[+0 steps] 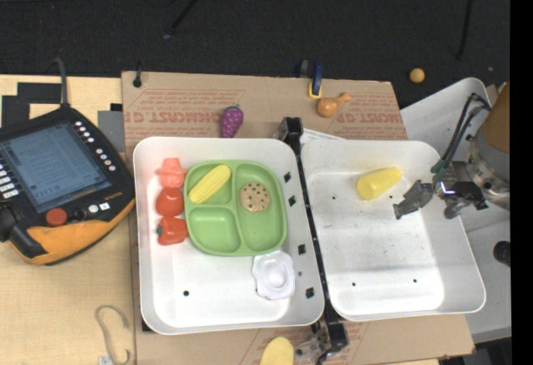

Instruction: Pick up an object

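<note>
Bench: pale wood top with a brown cardboard sheet (250, 105) under two shallow white bins; dark carpet and loose cables beyond the far edge.

Left bin (162, 288), contents as I see them from here:
- green divided plate (218, 232), middle of the bin;
- corn cob (208, 182) in the plate's far-left compartment;
- cookie (255, 197) in its far-right compartment;
- red and orange toy pieces (170, 202) stacked just left of the plate;
- small white piece (274, 275) just near-right of the plate.

Right bin (391, 272), contents:
- one yellow block (379, 182), lying on the floor at the far side, roughly mid-width.

Outside the bins:
- purple grapes (231, 121) and an orange pear-shaped toy (331, 104) on the cardboard at the far side;
- small orange ball (416, 75) on the carpet;
- yellow item (277, 351) at the near edge, cut off;
- teach pendant (58, 180) on the bench, far left.

Gripper (423, 198): over the right part of the right bin, just right of and slightly nearer than the yellow block, apart from it. The fingers stand spread with nothing between them.

Step in hand, as I judge it: approach, grasp not yet made. The yellow block looks the likely target. Next move calls for a short shift left and far to centre the spread fingers over the block, then a descent and a closing. The rounded block may slip aside if the fingers land off-centre.
</note>
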### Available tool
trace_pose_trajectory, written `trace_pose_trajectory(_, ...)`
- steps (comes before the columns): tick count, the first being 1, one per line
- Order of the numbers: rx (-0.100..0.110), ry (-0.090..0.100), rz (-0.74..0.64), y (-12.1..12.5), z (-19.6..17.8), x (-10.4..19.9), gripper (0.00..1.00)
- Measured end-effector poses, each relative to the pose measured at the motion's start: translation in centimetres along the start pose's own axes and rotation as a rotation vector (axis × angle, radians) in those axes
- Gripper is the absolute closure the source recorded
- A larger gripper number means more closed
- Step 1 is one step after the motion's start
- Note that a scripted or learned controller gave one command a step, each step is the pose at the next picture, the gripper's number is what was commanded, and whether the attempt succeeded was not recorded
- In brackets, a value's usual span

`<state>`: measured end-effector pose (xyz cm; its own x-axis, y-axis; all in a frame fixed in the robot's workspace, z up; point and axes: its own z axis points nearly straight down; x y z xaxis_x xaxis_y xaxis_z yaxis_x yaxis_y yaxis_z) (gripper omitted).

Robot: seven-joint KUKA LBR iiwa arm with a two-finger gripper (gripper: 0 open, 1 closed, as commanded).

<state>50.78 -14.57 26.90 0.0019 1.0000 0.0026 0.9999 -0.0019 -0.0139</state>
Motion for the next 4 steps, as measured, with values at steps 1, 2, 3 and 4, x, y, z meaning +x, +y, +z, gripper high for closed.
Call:
trace_pose_trajectory(1,-0.013,-0.002,-0.002,0.2,-0.6,0.0,0.00)
trace_pose_trajectory(2,-0.005,0.000,-0.003,0.5,5.7,-0.3,0.00)
trace_pose_trajectory(3,-0.006,0.001,0.000,0.6,10.6,0.7,0.00)
trace_pose_trajectory(4,-0.005,0.000,-0.003,-0.2,16.5,0.3,0.00)
